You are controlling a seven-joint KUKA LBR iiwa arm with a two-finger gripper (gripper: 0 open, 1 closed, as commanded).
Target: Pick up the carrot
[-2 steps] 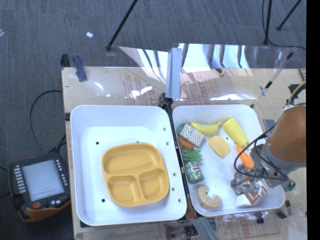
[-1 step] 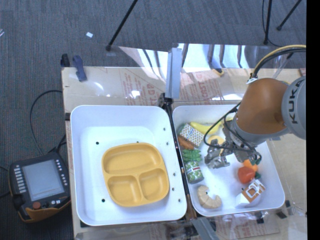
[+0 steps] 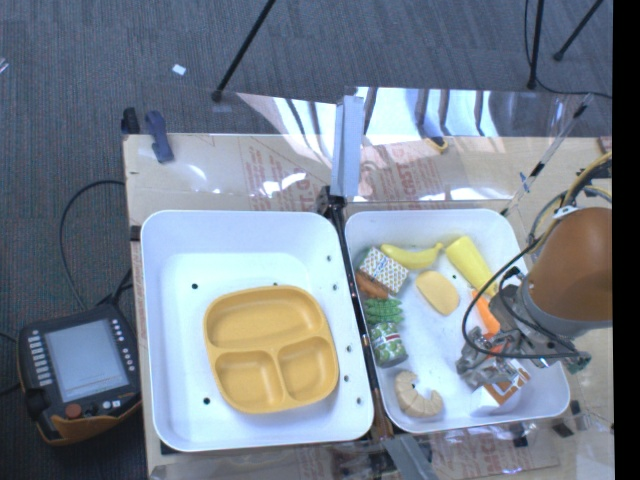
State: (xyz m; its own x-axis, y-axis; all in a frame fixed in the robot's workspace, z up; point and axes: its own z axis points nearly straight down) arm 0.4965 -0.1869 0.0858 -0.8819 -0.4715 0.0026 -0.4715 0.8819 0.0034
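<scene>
Lying at the left edge of the right bin (image 3: 530,248), the carrot (image 3: 372,286) rests just beside a checkered packet (image 3: 384,268) and above a pea pod (image 3: 381,311). Well apart, the end effector (image 3: 490,366) hangs low near the bin's right corner; whether it grips anything cannot be told.

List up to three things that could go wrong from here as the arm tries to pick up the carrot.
1. The gripper sits low in the right bin, far from the carrot, so it may grab something else.
2. The carrot is wedged between the bin wall, a checkered box and green beans, so the gripper may snag a neighbour.
</scene>
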